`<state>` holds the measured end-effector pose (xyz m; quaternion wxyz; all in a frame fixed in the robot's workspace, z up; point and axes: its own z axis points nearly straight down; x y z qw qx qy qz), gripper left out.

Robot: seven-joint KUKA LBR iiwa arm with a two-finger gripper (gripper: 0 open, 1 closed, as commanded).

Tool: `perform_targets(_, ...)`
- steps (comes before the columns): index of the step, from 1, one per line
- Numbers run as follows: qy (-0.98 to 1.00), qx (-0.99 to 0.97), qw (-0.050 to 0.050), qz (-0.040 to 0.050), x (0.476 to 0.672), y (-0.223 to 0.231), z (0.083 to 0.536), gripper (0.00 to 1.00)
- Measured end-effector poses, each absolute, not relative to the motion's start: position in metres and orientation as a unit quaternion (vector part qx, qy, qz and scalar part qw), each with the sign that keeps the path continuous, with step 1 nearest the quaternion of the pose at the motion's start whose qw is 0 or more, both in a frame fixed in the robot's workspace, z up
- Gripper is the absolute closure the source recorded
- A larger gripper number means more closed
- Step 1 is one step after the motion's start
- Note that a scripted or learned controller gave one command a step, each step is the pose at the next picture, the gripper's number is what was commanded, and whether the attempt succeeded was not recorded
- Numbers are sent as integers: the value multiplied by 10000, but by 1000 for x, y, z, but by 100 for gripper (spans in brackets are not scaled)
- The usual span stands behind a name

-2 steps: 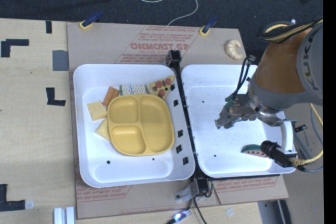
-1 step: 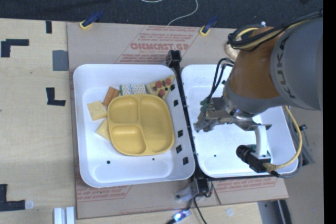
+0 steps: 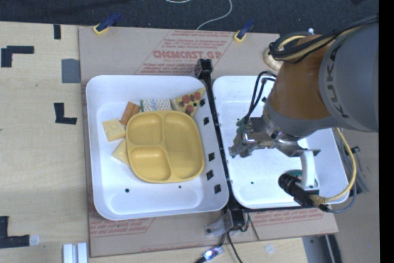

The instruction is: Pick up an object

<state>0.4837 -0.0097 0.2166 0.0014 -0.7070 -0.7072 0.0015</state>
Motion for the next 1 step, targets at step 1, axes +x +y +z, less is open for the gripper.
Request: perform_targets(1, -7075, -7067, 8, 9, 493, -16, 216, 100)
